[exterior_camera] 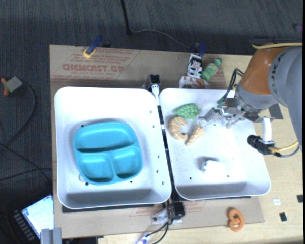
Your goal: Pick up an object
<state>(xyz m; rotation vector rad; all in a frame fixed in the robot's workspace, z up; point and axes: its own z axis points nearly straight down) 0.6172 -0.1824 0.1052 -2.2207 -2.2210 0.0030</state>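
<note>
My gripper (217, 114) hangs low over the upper middle of the right bin (244, 187), and the arm comes in from the right. Just left of it lies a green bunch of grapes (186, 110). Below the grapes are a tan croissant (176, 126) and a pale ice-cream cone (196, 134), close together. The cone's wide end sits a short way below and left of the gripper. A small white object (210, 164) lies nearer the bin's front. Nothing shows between the gripper and any of these.
The left bin (66, 136) holds a blue divided plate (108, 152). A green toy bottle (211, 69) and a small carton (193, 73) stand behind the right bin on the board. An orange pretzel shape (236, 218) lies in front of it.
</note>
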